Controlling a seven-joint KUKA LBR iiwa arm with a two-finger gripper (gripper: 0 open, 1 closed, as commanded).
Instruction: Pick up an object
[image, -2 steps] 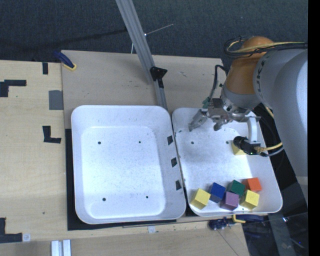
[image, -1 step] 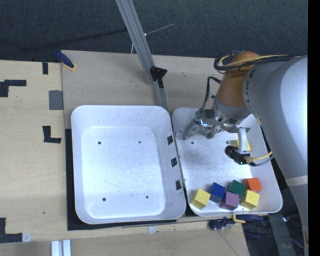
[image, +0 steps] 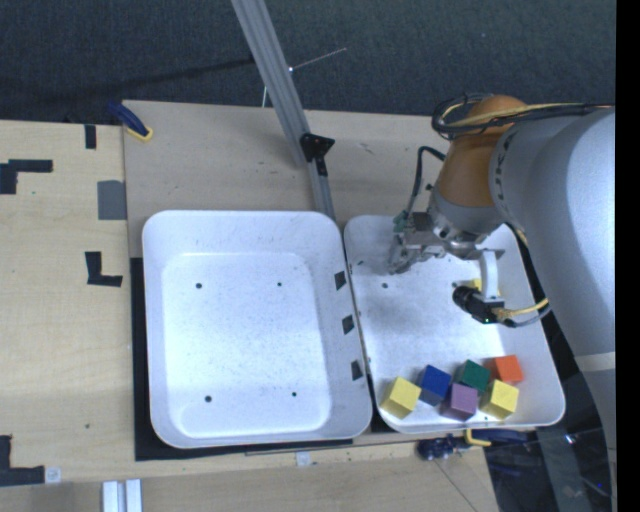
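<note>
Several small cubes sit bunched at the near end of the right bin (image: 400, 300): a yellow one (image: 402, 396), a blue one (image: 435, 383), a purple one (image: 462, 400), a green one (image: 473, 376), an orange one (image: 507, 369) and a second yellow one (image: 503, 398). My gripper (image: 402, 252) hangs over the far end of the same bin, well away from the cubes. Nothing shows between its fingers (image: 397, 262), which point down toward the bin floor.
The left bin (image: 160, 300) lies beside the right one, sharing a raised edge with black clips. A slanted metal pole (image: 290, 100) rises behind the bins. The arm's bulky grey body (image: 570, 220) overhangs the right bin's right side.
</note>
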